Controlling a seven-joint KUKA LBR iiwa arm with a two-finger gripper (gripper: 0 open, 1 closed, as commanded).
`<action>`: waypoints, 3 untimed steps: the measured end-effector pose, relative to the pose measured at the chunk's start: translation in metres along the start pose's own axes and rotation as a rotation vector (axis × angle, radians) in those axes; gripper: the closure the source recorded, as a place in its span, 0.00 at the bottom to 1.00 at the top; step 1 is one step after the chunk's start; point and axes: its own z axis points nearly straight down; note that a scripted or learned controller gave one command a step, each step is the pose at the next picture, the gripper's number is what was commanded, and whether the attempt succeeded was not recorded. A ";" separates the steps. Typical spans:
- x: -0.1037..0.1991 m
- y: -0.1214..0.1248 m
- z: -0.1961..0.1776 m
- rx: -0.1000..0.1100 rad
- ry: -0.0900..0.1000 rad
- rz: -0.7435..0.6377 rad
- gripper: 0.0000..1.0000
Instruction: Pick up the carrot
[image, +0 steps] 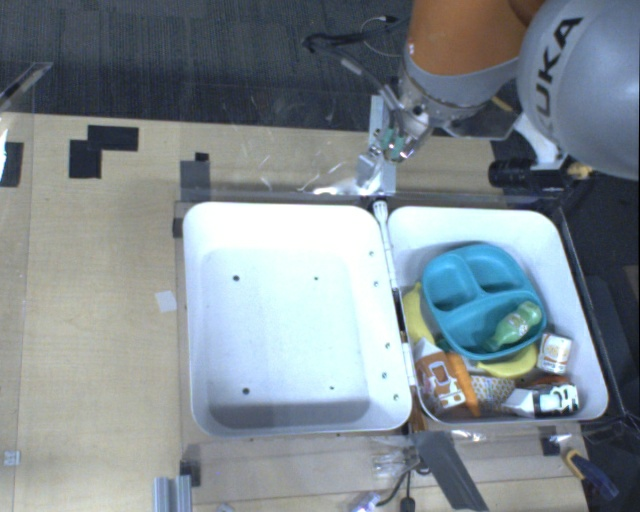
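The carrot (465, 383) is a slim orange piece lying at a slant near the front of the right bin (575, 270), pressed against a brown and white packet (436, 378). My gripper (377, 172) hangs above the bench just behind the back rims, where the two bins meet. It is far from the carrot, and nothing shows in it.
The right bin also holds a blue divided plate (472, 288) with a green bottle (517, 324) on it, a yellow item (512, 364) beneath, a small jar (555, 352) and a dark bottle (552, 401). The left bin (200, 300) stands alongside. The arm (560, 60) fills the upper right.
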 end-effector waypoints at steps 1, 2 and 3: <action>-0.024 -0.002 0.032 0.001 0.000 0.086 1.00; -0.004 0.019 0.014 -0.001 -0.001 0.001 1.00; 0.022 0.048 -0.056 -0.003 -0.002 -0.106 1.00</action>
